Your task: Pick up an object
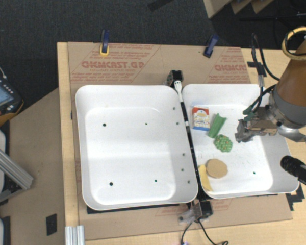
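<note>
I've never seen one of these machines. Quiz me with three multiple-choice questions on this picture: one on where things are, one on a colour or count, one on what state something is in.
1. Which bin holds the objects?
A. the left bin
B. the right bin
C. both bins

2. What colour is the bumpy ball?
A. green
B. red
C. blue

3. How does the gripper stand to the objects?
A. it has lifted the round tan piece
C. it hangs beside the objects, touching none
B. it is over the left bin

Answers:
1 B: the small box, green ball and round tan piece all lie in the right bin.
2 A: it is plainly green.
3 C: the gripper is right of the ball, nothing between its fingers.
</note>
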Tool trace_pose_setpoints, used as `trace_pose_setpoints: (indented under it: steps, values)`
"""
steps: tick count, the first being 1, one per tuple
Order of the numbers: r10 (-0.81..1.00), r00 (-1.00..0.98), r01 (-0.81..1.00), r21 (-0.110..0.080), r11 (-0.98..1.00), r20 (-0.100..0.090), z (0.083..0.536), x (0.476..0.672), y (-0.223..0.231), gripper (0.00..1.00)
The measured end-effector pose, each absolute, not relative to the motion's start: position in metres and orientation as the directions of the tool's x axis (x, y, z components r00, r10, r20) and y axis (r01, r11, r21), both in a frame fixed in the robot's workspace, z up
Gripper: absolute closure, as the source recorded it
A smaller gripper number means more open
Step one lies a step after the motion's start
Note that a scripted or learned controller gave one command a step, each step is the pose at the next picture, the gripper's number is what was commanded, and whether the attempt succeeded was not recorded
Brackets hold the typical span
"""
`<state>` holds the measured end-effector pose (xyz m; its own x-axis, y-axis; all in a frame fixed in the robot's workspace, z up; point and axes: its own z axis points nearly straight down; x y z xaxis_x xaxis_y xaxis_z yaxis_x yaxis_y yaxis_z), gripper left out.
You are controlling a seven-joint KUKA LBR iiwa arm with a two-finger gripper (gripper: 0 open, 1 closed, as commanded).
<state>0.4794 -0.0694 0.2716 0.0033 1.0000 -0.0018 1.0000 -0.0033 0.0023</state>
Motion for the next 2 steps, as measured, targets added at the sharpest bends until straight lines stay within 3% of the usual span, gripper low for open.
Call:
trace_pose_setpoints:
  steps: [1, 2]
  values:
    - [1.0, 0.003, 1.0, -0.005, -0.003, 0.001, 0.193, 0.478, -0.088, 1.0]
    - [1.0, -0.007, 1.0, 0.013, 0.007, -0.001, 0.346, 0.481, -0.036, 1.0]
